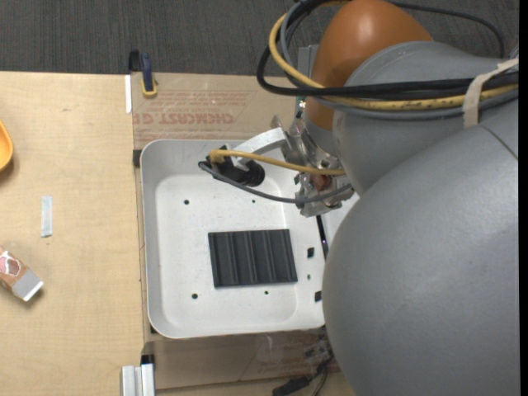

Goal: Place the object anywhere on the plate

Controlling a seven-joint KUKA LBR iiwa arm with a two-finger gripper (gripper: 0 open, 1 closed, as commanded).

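My arm (429,221) hides the bin's (165,221) right side; I can't tell the end effector's (318,190) state. Dark ribbed plate (252,257), probably, lies in the bin.

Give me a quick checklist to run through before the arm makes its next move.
1. White bin in view: ok.
2. Dark ribbed plate lying flat on the bin floor: ok.
3. Plate surface bare, ready to receive: ok.
4. Object to place located: cannot tell.
5. End effector near the bin's right rim, state of grasp: cannot tell.
6. Yellow cable hangs across the bin's upper part, snag risk: not ok.
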